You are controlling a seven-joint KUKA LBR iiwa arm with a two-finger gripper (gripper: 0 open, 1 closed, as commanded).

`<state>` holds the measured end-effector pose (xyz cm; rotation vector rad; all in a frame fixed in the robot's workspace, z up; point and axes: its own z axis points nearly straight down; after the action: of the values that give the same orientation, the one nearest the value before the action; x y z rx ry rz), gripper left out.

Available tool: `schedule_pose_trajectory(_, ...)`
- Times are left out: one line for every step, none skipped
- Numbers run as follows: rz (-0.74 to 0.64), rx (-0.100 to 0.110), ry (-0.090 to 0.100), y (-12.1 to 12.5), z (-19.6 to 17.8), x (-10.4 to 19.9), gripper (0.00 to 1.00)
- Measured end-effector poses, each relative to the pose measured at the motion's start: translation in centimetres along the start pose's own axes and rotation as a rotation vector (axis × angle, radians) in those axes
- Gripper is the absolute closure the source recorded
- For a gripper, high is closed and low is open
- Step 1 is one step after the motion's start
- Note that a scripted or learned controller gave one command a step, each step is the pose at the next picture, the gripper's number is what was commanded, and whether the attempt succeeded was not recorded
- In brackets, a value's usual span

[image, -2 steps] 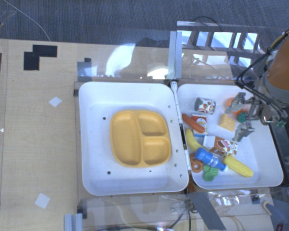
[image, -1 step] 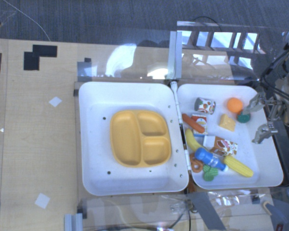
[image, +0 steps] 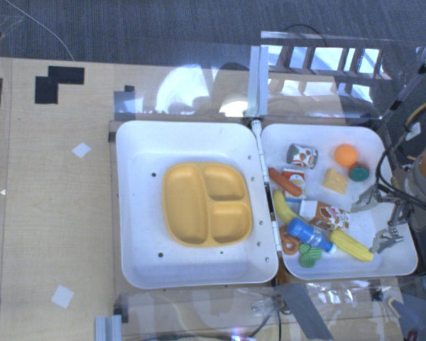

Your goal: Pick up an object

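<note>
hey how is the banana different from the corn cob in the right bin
The banana is smooth, plain yellow and gently curved; the corn cob is straight, with a bumpy surface. The banana lies along the right bin's left wall, running top to bottom; the corn cob lies near the front, slanting down to the right. Both are yellow toy foods lying flat.

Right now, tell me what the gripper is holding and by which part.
Nothing. The gripper hangs open over the right bin at its right side, its fingers spread with nothing between them; the toy corn cob lies apart, just left of it.
</note>
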<state>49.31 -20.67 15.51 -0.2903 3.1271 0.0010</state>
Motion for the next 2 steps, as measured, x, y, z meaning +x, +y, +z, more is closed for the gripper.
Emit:
schedule_pose_trajectory(0.499,0.000,-0.006,2.3,4.9,-5.7,0.00)
schedule_pose_trajectory(0.880,0.001,-0.008,-0.9,6.2,-13.6,0.00)
